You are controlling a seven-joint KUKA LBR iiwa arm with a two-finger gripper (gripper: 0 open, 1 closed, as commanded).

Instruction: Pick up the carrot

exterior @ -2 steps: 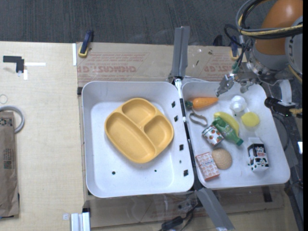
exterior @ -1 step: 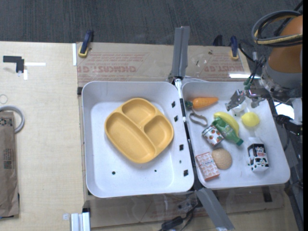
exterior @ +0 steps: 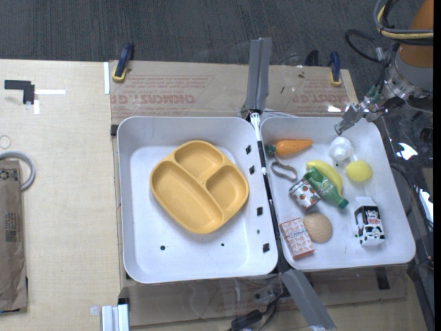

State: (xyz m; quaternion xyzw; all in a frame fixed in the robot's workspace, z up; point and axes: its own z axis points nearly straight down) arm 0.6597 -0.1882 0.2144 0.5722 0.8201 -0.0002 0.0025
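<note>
The carrot [exterior: 291, 146] is orange with a green stem end and lies on its side at the far left of the right bin [exterior: 394, 185], close to the divider. My gripper [exterior: 353, 118] hangs over the bin's far right corner, well to the right of the carrot and apart from it. Nothing is seen between its fingers.
The right bin also holds a banana [exterior: 326, 172], a green bottle [exterior: 325, 187], a lemon [exterior: 359, 172], a white object [exterior: 340, 148], a small can [exterior: 304, 194], a cookie [exterior: 318, 227], a red packet [exterior: 296, 238] and a milk carton [exterior: 369, 225]. A yellow divided plate [exterior: 199, 186] sits in the left bin [exterior: 138, 205].
</note>
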